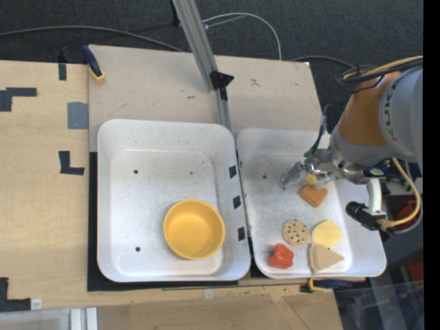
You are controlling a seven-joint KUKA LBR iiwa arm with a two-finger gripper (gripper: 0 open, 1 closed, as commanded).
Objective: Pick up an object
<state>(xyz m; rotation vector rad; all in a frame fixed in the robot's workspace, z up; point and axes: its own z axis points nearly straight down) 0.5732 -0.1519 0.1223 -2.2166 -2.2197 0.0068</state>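
In the right bin (261,253), centre-right of the frame, the orange wedge (313,196) lies just below and right of the gripper (300,175), long axis slanting; its fingers look spread apart, clasping nothing

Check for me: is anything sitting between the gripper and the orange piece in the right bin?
Nothing visible. The gripper is low in the right bin, and the orange piece lies right beside it. The cookie, yellow piece and red pepper lie nearer the bin's front edge, off that path.
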